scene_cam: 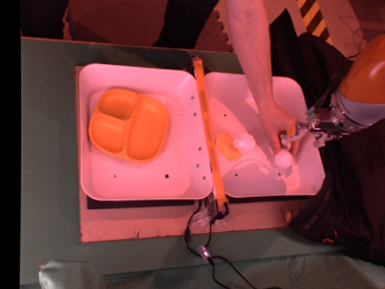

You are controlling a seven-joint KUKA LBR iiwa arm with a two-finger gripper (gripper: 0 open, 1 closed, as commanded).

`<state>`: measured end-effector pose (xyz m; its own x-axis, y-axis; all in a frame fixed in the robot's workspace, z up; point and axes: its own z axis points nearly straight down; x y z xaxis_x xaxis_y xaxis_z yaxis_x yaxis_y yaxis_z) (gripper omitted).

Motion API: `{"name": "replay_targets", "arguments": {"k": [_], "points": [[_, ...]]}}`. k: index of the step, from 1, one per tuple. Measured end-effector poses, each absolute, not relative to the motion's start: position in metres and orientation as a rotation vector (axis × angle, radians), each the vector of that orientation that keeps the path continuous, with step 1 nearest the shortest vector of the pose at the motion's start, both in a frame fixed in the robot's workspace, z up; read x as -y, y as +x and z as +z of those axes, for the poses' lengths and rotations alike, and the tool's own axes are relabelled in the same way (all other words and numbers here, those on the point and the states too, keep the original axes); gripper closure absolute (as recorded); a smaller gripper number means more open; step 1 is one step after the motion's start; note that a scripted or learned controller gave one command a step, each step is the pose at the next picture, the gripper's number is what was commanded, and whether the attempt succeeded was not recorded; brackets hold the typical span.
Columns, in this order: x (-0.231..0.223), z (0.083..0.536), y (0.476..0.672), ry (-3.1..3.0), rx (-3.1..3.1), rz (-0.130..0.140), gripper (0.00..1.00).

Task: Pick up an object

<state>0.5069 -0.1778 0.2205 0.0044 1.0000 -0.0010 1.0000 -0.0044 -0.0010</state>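
Where the arm comes in at the frame's right edge, its gripper sits over the right bin, right of centre. A person's hand reaches down from the top and covers the fingertip area; whether the jaws are apart or together cannot be told. A white ball lies just below the hand, on the bin floor. A second white ball rests against an orange piece near the divider. Left bin: an orange tray with three compartments, upper left.
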Motion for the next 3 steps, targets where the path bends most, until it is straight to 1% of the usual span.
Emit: {"name": "replay_targets", "arguments": {"k": [1, 2, 3], "points": [[0.182, 0.178, 0.501, 2.229, -2.217, -0.004, 0.0], [0.181, 0.134, 0.507, 2.228, -2.219, -0.004, 0.0], [0.179, 0.099, 0.513, 2.219, -2.219, 0.018, 0.0]]}}
